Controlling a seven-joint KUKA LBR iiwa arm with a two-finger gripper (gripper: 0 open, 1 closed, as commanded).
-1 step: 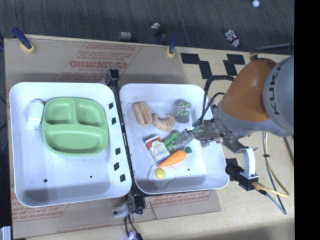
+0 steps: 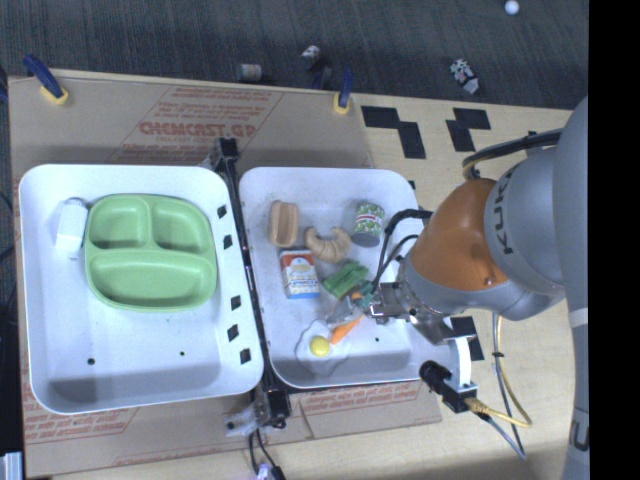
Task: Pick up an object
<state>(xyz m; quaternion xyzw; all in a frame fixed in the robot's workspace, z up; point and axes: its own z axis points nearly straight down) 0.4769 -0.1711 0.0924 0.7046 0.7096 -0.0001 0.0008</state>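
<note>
Tool lowered over the right bin's near-right clutter.
The tool (image 2: 372,303), its opening impossible to tell, hangs beside a carrot (image 2: 346,330) lying in the right bin (image 2: 300,180), long axis slanting near-left to far-right; likely light, stiff and slick, best pinched mid-length across its width.

A pale green three-compartment plastic plate (image 2: 150,251) lies in the white left bin (image 2: 45,358). The white right bin (image 2: 300,183) holds a tan hot-dog bun (image 2: 284,223), a red-and-white carton (image 2: 299,273), a green-patterned can (image 2: 368,222) and a yellow-yolked fried egg (image 2: 318,345).
</note>
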